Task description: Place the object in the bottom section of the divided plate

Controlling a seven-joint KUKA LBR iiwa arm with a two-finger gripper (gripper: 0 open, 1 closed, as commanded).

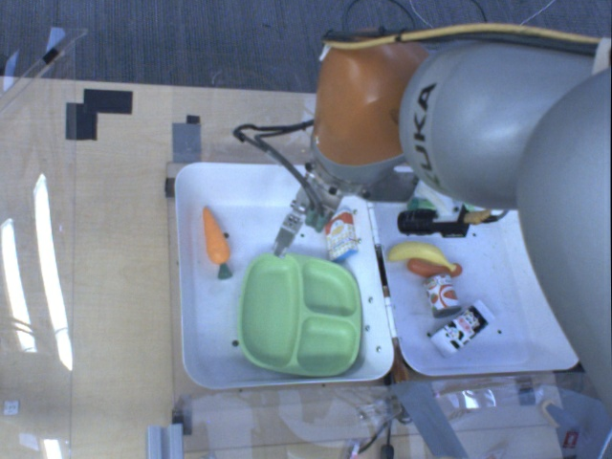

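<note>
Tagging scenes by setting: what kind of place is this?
Probably a robot lab test cell, not a real kitchen: a KUKA arm over two white bins on a wooden bench, toy food like a carrot and banana, black tape marks.

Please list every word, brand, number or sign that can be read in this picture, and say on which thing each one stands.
"KUKA": dark letters running down the grey robot arm; the top letter is partly cut off.
Small white carton with red print in the left white bin: print too blurred to read.
Red and white can in the right white bin: label unreadable.
Black and white carton: pattern, no readable text.
</note>
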